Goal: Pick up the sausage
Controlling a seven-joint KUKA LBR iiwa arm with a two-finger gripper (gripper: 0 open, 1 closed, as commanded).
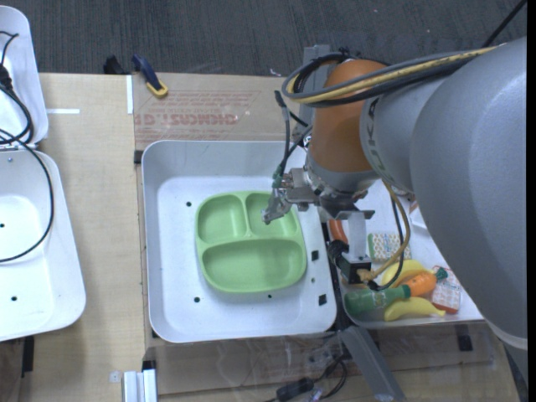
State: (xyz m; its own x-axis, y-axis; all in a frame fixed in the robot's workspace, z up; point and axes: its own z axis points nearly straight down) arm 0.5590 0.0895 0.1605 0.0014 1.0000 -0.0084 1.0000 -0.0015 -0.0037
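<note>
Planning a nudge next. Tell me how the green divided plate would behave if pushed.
The green plate lies flat on the bin floor, so it would likely slide, not tip. It looks like smooth, rigid plastic, probably light.

Arm entered from the right, its broad grey link filling the upper right and lower right of the view; orange band sat above the wrist, near centre; black and yellow cables ran along the link and looped round the band; wrist pointed down and slightly left; gripper hung below the wrist, its small grey tip angled down-left; finger state could not be made out at this angle.
</note>
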